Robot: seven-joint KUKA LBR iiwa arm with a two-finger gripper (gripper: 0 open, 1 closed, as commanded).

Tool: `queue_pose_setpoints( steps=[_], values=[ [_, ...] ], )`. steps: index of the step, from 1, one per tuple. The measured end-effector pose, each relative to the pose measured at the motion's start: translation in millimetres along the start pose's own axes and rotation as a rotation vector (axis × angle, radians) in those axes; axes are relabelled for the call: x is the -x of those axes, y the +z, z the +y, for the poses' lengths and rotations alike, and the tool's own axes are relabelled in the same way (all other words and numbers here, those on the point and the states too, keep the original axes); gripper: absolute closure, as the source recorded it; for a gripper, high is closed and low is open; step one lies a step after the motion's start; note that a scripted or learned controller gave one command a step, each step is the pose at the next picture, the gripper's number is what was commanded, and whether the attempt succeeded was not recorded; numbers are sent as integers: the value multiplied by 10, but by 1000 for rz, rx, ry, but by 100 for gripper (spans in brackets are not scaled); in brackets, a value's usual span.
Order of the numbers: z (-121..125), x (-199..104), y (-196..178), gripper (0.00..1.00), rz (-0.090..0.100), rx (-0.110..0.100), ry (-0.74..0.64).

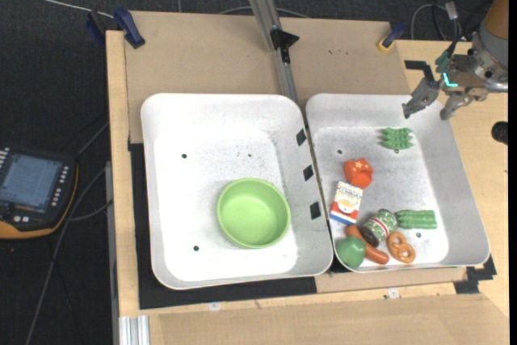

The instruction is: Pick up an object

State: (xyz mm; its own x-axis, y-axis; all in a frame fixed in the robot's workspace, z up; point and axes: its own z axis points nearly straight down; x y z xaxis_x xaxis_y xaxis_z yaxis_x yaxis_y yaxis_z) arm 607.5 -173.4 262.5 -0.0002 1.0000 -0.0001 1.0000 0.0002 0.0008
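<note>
Pale wooden surface [355, 69] on dark carpet, bearing two shallow white bins. In the left bin [161, 125], a round lime-green plastic bowl [253, 212]. In the right bin [452, 174], a heap at the near end: red pepper toy [359, 171], small white carton [346, 202], green ridged block [416, 219], brown pretzel [401, 247], green round fruit [350, 253]. Farther in, alone, a green leafy toy [397, 139], just left of and nearer than the pincer [432, 107]. Pincer over the bin's far right rim, fingers spread, holding nothing.

Glossy plastic bowl [254, 212]; matt speckled white bins [161, 133].
</note>
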Motion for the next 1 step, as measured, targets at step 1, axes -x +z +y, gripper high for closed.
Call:
queue_pose_setpoints(
  steps=[1],
  values=[
    [0,0,1,0,0,0,0]
  ],
)
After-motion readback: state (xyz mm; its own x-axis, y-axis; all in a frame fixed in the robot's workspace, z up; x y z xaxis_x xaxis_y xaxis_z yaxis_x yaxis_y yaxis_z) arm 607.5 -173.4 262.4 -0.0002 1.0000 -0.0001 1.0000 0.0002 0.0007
